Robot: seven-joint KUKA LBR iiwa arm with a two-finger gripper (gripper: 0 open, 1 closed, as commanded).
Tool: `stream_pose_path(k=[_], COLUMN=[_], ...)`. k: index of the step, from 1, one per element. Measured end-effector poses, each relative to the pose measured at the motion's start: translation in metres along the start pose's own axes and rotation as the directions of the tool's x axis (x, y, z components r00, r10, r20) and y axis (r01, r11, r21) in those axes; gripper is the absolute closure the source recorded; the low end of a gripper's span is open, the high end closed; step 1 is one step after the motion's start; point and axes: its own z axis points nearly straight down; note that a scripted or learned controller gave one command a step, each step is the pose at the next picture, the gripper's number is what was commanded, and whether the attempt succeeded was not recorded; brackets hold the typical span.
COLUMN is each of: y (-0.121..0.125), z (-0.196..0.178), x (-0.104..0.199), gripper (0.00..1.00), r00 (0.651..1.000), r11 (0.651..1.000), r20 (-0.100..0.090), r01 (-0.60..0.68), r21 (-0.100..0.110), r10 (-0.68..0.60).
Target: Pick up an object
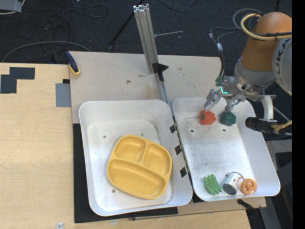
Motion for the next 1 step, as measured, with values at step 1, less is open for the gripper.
stream_pose_path(k=[1], y=[0.0007], z=[-0.0014], x=[-0.0001], gripper=[0.00], r00=[1.000], r11=[1.000], r20=[0.000], r01=[0.000], r21=[-0.003], r10=[0.000])
